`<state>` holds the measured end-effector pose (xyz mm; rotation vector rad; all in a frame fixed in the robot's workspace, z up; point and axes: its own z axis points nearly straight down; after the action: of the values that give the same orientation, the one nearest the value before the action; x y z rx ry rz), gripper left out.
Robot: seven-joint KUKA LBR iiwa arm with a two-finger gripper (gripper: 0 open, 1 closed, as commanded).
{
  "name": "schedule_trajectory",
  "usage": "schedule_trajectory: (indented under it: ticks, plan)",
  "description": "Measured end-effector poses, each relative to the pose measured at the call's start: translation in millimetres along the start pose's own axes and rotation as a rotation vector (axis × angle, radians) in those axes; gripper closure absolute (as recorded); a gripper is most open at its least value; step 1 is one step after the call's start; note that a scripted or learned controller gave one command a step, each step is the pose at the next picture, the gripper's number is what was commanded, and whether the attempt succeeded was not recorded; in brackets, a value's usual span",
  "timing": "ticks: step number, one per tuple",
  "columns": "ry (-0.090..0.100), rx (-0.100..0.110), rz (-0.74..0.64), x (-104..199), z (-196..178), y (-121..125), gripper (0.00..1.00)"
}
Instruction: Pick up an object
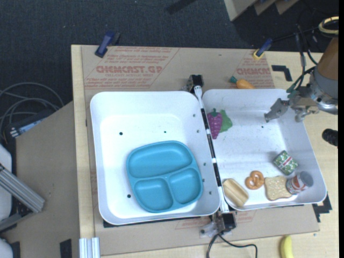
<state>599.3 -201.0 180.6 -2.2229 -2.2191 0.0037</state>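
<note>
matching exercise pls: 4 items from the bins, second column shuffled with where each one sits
Items:
1. blue divided plate
2. grape bunch
3. pretzel
4. green can

Places:
A. right bin, against its left wall
B. left bin, front half
C. right bin, near its right wall, behind the toast
D. right bin, front, between the bread roll and the toast

Pairs: 1-B, 2-A, 3-D, 4-C

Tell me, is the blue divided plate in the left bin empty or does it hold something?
Empty. The blue divided plate lies flat in the left bin, and all three compartments show bare blue.
</note>
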Motion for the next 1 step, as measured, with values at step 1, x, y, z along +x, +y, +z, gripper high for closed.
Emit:
schedule_trajectory:
  ticks: [1]
  plan:
    - [0.002,0.000,-0.001,-7.2,89.7,-1.3,0.00]
